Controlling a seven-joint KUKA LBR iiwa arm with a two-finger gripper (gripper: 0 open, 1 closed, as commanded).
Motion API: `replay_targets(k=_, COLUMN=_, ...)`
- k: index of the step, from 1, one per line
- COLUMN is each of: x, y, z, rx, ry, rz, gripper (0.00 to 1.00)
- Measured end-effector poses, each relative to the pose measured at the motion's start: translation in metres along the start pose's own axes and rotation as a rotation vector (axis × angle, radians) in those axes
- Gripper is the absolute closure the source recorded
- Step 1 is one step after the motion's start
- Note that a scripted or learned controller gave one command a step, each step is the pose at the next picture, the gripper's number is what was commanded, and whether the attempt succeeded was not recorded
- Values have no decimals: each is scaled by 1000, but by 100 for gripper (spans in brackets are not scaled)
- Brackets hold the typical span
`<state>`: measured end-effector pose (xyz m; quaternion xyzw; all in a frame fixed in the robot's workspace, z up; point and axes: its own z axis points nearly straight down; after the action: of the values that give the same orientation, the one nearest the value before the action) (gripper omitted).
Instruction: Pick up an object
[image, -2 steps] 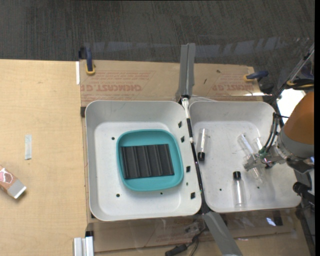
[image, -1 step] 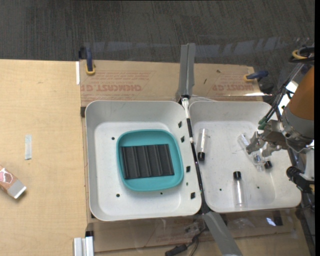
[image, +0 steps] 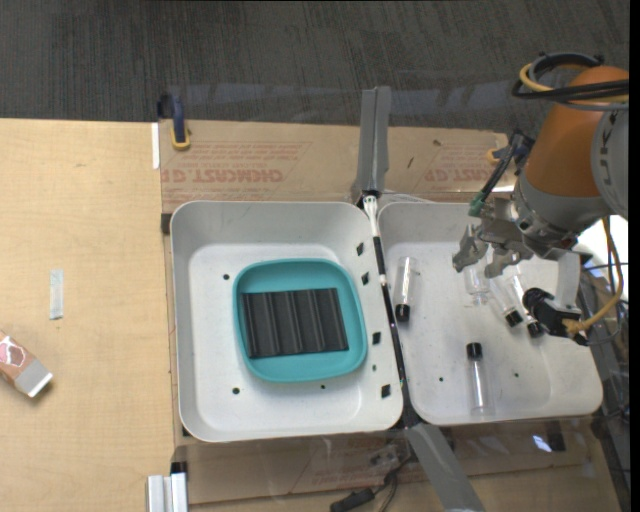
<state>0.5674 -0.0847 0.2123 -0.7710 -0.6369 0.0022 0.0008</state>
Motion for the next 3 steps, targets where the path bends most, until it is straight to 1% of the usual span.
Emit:
replay_targets(k=1, x=-10, y=42, z=-11, rx=-1, ry=0, rz=11, gripper=100)
replay_targets(k=2, x=15, y=69, z=-12, rx=-2, ry=0, rz=75, gripper=100)
replay_targets(k=3, x=37, y=86, z=-16, rx=-1, ry=0, rz=151, gripper=100)
